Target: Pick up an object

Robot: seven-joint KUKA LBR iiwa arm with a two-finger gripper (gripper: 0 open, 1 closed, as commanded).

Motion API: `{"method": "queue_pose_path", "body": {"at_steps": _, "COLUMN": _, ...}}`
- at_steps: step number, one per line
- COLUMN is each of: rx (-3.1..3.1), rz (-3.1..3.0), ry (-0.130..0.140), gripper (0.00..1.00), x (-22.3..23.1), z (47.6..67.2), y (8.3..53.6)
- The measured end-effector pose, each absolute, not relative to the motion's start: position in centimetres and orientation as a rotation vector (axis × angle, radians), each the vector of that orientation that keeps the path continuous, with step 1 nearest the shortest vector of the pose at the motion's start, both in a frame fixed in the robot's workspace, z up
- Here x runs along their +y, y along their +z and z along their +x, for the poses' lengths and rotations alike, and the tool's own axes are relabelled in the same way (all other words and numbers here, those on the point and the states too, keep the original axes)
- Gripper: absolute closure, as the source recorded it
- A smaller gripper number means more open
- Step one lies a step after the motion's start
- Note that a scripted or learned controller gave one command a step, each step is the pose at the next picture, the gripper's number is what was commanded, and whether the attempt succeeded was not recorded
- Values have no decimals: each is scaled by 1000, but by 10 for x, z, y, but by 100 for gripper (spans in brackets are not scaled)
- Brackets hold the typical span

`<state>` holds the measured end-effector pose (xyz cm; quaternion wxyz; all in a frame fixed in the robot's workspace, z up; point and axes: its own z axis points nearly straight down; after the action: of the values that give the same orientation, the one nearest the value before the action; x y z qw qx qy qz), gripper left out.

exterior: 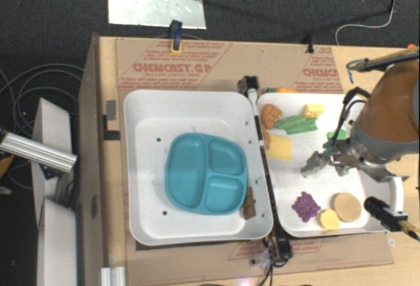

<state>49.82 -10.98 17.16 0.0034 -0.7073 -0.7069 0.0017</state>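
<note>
Toy food lies in the right bin [374, 229]. At its far side are an orange waffle piece [271, 114], a green pod [296, 124], a small yellow block [313, 110] and a yellow cheese square [280, 147]. Purple grapes [305, 206], a yellow round piece [329, 218] and a tan disc [346, 206] lie near the front wall. My gripper [325, 166] hangs over the bare middle of this bin, open, with nothing between its fingers. It is right of the cheese square and above the grapes and disc.
The left bin [147, 147] holds a teal divided plate [205, 173]. A brown piece [249, 203] lies by that bin's right wall. An orange item [287, 90] sits at the right bin's far rim. The grey arm [387, 121] covers the right bin's right side.
</note>
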Motion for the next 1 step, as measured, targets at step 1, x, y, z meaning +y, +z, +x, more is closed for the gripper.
{"method": "queue_pose_path", "body": {"at_steps": 1, "rx": -2222, "rz": -2218, "ry": 1, "gripper": 0, "x": -95, "z": 485, "y": 80}}
